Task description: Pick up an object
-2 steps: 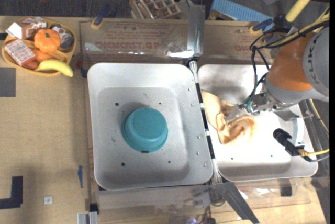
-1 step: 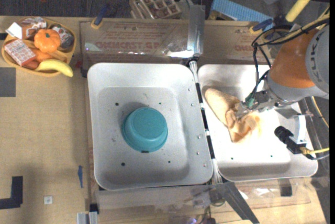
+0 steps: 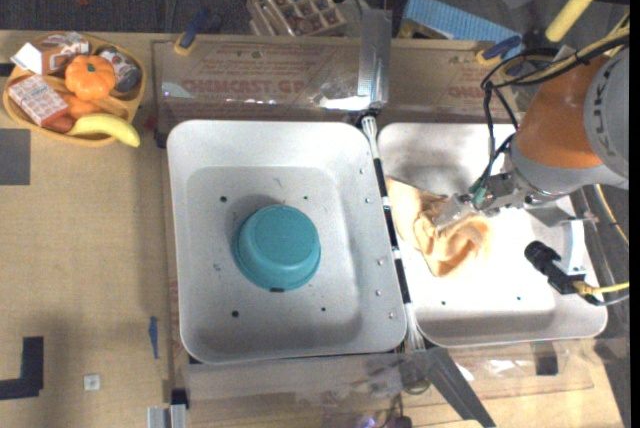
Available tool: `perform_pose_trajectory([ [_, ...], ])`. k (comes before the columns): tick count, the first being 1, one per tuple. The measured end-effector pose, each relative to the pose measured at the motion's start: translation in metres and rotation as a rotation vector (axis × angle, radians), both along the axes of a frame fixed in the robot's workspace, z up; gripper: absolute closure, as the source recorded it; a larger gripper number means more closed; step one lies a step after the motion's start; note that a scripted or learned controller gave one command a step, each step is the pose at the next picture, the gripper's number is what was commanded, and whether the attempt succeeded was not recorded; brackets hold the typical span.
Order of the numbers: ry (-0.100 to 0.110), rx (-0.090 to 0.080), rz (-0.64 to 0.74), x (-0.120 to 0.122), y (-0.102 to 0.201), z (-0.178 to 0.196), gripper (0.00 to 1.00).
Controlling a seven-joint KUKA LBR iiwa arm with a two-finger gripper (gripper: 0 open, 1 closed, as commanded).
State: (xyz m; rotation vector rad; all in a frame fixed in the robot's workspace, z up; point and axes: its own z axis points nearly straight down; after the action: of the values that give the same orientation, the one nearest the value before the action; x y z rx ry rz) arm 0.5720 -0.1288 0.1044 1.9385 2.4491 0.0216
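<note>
Claw (image 3: 462, 207), grip state impossible to tell, sits on crumpled orange cloth (image 3: 450, 238); pinching a raised fold looks wisest

A teal bowl (image 3: 278, 247) sits in a white bin (image 3: 190, 166); the crumpled cloth (image 3: 450, 236) is orange-tan.

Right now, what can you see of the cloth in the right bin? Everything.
The cloth is a pale yellow-orange rag, soft and crumpled into folds, not spread flat. It lies on the floor of the right bin, toward that bin's left wall, beside the divider between the bins. The gripper sits at its upper right edge, where the fabric bunches up; whether any fabric is pinched is not clear.
</note>
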Motion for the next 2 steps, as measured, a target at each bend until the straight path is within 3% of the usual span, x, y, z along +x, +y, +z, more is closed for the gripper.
perform_pose_trajectory([
  [1,0.004,-0.005,0.036,-0.012,0.027,-0.011,0.00],
  [2,0.006,-0.002,-0.025,0.018,0.026,-0.011,0.00],
])
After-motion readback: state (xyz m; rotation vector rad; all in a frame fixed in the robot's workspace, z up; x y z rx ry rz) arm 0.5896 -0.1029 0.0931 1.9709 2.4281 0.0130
